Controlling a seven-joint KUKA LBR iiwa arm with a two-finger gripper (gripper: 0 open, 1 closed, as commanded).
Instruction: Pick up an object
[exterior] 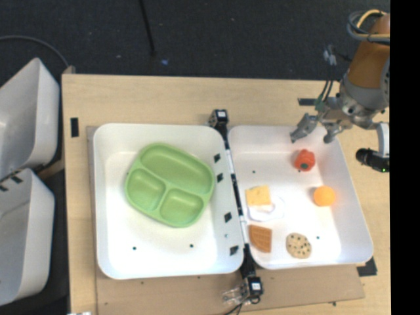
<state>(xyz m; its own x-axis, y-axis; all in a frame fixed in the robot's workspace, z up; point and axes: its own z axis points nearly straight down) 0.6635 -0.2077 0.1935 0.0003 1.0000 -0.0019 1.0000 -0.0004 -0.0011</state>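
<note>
My gripper (315,131) hangs over the far edge of the right bin (351,205), open, with nothing between its two grey fingers. Just below it lies a red tomato-like toy (304,160). An orange ball (324,196) sits nearer the bin's right side. A yellow cheese block (258,196) rests on a white ring near the bin's left wall. A brown waffle piece (261,238) and a chocolate-chip cookie (298,245) lie at the near edge.
The left bin (108,241) holds a green divided plate (170,184). A black-clipped divider (230,189) runs between the bins. The arm's orange-banded wrist (367,64) stands at the upper right. White bench seats (23,169) sit at the left.
</note>
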